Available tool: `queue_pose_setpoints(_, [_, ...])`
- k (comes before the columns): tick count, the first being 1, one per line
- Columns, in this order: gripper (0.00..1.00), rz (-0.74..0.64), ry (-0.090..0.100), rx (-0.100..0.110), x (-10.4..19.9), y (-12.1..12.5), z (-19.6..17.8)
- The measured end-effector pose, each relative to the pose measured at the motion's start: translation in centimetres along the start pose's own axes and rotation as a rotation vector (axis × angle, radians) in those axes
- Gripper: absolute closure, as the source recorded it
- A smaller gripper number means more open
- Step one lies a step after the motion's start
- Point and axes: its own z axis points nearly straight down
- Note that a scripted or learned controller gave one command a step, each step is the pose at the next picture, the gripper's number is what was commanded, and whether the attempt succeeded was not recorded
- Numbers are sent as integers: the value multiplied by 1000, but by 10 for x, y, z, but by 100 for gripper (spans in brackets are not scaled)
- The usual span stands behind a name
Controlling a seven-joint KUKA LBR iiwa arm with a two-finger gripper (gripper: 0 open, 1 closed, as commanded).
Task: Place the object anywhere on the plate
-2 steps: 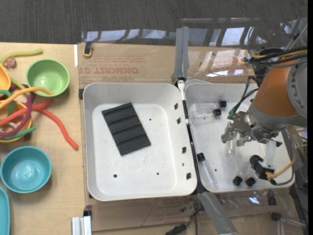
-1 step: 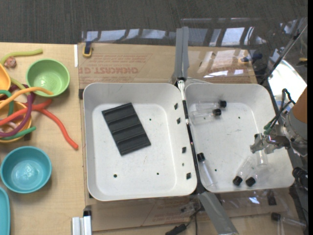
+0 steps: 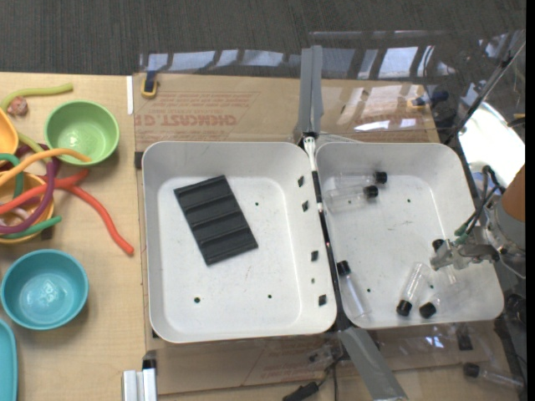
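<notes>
The plate [image 3: 216,219] is a black ribbed rectangle lying at a slant in the left bin [image 3: 159,249]. Several clear tubes with black caps lie in the right bin [image 3: 393,153]: two near the back [image 3: 355,180], one along the left wall [image 3: 349,289], and two at the front [image 3: 412,284]. My gripper [image 3: 447,256] is low over the right bin's right side, reaching in from the right edge. A black cap [image 3: 438,245] sits just by its tip, and whether a tube is between the fingers is unclear.
Left of the bins, a wooden table holds a green bowl [image 3: 81,132], a teal bowl [image 3: 44,288] and a tangle of coloured cords [image 3: 50,186]. Cardboard [image 3: 217,111] lies under the bins. A metal divider [image 3: 310,90] runs between them.
</notes>
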Motion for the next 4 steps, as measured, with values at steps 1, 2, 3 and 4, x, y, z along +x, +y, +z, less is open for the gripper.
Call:
queue_pose_setpoints(1, [100, -32, -2, -2, -3, 19, -97])
queue_pose_setpoints(2, [100, -108, 0, 0, 46, -1, -19])
queue_pose_setpoints(3, [100, -85, -1, -2, -8, 1, -58])
queue_pose_setpoints(4, [100, -195, 0, 0, -7, 0, -4])
